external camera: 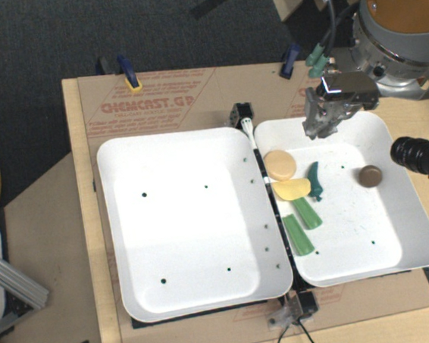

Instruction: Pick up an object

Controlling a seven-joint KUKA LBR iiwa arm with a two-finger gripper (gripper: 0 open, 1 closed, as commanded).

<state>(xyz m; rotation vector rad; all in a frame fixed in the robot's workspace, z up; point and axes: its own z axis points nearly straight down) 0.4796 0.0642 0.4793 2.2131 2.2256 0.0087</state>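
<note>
Camera view: green stick (298, 234) long axis near-vertical, top tilted left; tool (322, 127) grip state unclear.

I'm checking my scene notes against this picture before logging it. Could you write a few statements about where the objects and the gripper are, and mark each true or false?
1. All the loose objects lie in the right bin. True.
2. The brown round piece touches the yellow piece. False: it lies apart, nearer the bin's right side.
3. The gripper is above the far end of the right bin. True.
4. The two green strips lie in the left bin. False: they lie in the right bin, by its left wall.
5. The tan disc lies just beyond the yellow piece. True.
</note>
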